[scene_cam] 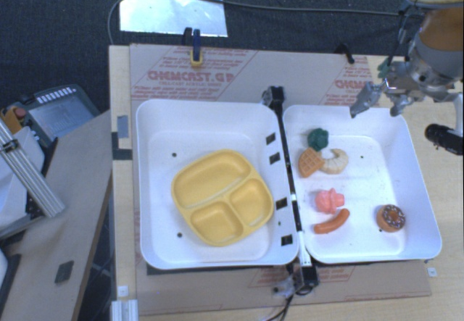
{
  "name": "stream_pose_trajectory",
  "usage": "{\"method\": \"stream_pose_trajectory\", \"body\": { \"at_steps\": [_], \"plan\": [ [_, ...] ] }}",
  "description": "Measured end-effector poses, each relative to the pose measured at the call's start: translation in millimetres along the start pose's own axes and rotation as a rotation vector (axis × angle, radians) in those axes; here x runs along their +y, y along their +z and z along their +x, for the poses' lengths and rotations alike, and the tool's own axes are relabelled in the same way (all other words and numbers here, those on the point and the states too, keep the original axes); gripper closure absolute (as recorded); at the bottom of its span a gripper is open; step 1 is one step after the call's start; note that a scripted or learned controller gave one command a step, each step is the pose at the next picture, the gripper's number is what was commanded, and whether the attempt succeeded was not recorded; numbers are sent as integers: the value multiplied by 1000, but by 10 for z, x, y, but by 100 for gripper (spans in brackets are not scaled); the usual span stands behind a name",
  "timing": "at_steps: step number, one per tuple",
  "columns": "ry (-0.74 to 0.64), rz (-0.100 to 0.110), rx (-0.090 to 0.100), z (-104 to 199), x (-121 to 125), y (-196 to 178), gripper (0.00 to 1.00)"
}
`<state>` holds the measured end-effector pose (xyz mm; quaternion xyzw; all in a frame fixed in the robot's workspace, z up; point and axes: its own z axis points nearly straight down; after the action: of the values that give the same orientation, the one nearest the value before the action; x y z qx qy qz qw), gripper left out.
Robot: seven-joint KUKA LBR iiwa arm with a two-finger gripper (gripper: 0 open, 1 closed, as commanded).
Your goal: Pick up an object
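My gripper (381,101) hangs over the far edge of the right bin (424,189), its two fingers spread open with nothing between them. Below and left of it in that bin lie a dark green toy (317,138), a waffle piece (309,163) and a pale croissant-like piece (336,161), all close together. Nearer the front lie a pink toy (328,201), an orange sausage (331,222) and a chocolate doughnut (391,218). All of these sit apart from the gripper.
The left bin (156,138) holds a yellow divided tray (220,196). A black clip divider (284,167) runs between the bins. Cardboard lies under both bins, with a yellow clamp (196,48) at the back. A grey device (58,113) sits at the left.
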<state>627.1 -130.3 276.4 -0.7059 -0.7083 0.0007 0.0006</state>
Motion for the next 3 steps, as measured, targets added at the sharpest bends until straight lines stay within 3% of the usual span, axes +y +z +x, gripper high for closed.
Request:
{"method": "stream_pose_trajectory", "body": {
  "at_steps": [3],
  "plan": [
    [-2,6,2,27,168,1668,0]
  ]
}}
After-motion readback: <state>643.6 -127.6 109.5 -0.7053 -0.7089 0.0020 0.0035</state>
